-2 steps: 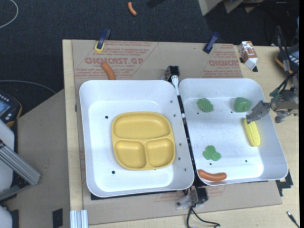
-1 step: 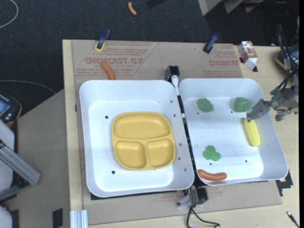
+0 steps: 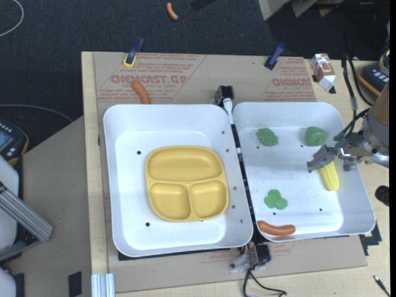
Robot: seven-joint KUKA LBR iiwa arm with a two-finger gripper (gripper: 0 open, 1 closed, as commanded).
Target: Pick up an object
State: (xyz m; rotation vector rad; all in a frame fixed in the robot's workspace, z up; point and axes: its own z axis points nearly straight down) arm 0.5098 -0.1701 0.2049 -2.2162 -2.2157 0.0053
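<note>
The right bin [image 3: 297, 119] holds a yellow corn cob [image 3: 330, 177] near its right wall, a bumpy green piece [image 3: 267, 137], a smooth green piece [image 3: 315, 136], a leafy green piece [image 3: 275, 200] and an orange sausage [image 3: 276, 229] at the front rim. My gripper [image 3: 331, 159] hangs low over the right side of this bin, just above the corn cob's far end. It is open, with one dark finger [image 3: 318, 161] left of the cob. Nothing is between the fingers.
The left bin [image 3: 124, 135] holds a yellow divided plate [image 3: 185, 183]. A second orange sausage [image 3: 141, 92] lies on the board behind the left bin. Blue clamps [image 3: 133, 51] [image 3: 275, 55] sit at the board's far edge. Cables trail at the right.
</note>
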